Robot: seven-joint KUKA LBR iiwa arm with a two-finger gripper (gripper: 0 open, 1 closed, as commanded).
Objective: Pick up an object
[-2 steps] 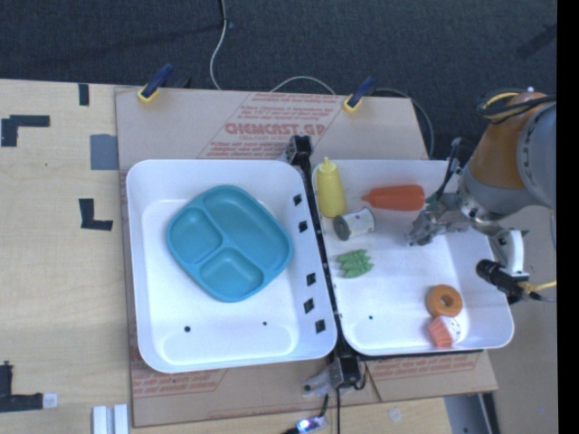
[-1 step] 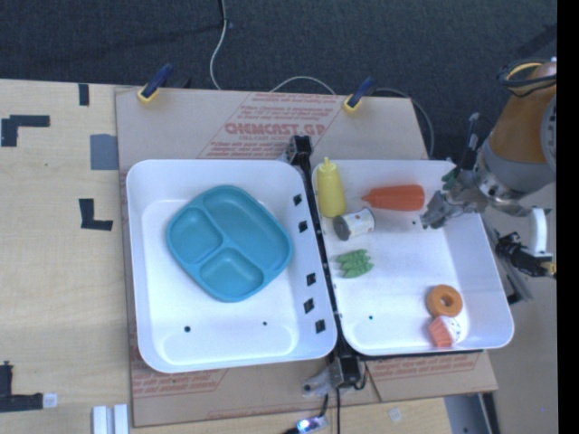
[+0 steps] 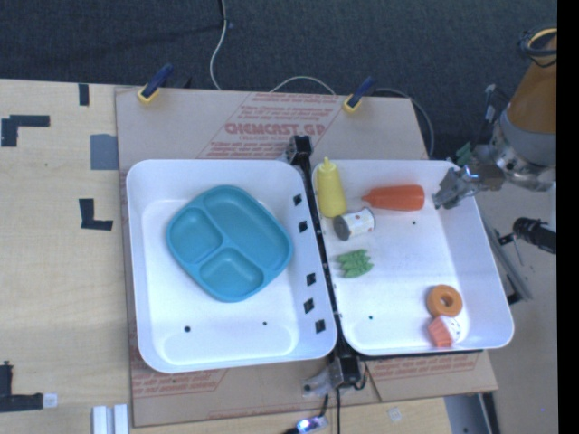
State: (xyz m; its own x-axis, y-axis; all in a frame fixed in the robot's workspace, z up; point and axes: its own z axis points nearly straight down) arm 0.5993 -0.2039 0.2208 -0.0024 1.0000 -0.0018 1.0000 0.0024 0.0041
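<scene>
A pale wooden surface [image 3: 54, 269] carries a cardboard sheet [image 3: 271, 125] with two white bins side by side. The left bin [image 3: 149, 333] holds a blue divided plate [image 3: 229, 242]. The right bin [image 3: 470, 269] holds a carrot [image 3: 394, 197] at its upper middle, a yellow bottle [image 3: 329, 188], a small white-and-grey cylinder [image 3: 355, 223], a green leafy piece [image 3: 355, 262], a doughnut [image 3: 444, 300] and an orange-and-white piece [image 3: 443, 331]. The pincer [image 3: 450, 191] hovers at the bin's upper right rim, just right of the carrot, gripping nothing; I cannot tell its opening.
</scene>
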